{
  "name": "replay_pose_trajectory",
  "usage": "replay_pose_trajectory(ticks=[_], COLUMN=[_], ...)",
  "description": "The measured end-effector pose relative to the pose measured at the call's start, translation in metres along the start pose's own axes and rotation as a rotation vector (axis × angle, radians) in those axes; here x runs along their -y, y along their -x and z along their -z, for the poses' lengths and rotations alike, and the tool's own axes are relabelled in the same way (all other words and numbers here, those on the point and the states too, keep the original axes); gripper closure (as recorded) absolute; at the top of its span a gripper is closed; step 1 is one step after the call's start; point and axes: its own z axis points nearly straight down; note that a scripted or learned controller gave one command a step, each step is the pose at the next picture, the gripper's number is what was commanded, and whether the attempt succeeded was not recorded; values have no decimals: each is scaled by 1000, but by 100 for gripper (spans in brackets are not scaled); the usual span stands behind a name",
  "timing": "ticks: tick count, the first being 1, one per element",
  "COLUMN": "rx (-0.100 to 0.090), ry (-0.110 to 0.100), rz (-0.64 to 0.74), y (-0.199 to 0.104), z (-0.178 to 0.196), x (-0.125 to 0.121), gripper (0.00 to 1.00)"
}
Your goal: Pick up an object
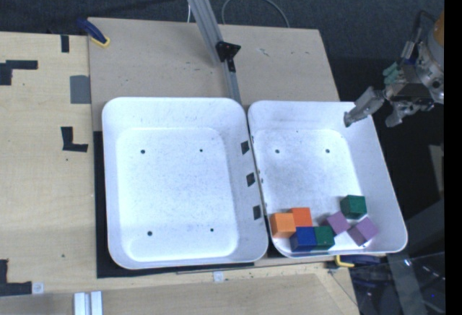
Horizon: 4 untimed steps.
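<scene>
Clustering at near edge of right bin (375, 154): orange blocks (291, 221), blue block (304, 237), green blocks (353, 205), purple blocks (350, 227), several touching. Gripper (377, 110) at bin's far right corner, fingers spread, nothing between them. Risk, as I judge it: tight packing against the wall could block finger entry or jostle neighbours. No legible writing.

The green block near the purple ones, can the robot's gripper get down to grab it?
Probably yes. The green block sits uncovered in the right bin, with open space above it. The gripper hovers at the bin's far right corner. A purple block lies close beside it, which may crowd the grip.
</scene>
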Motion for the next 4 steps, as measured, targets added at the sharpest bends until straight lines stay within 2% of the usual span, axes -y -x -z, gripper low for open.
replay_pose_trajectory(ticks=[1, 2, 3, 4], rx=[-1, -5, 0, -4], ry=[8, -7, 11, 6], rz=[11, 14, 6, 17], y=[7, -77, -11, -87], z=[47, -86, 54, 84], x=[-26, -38, 40, 46], gripper=[0, 0, 0, 0])
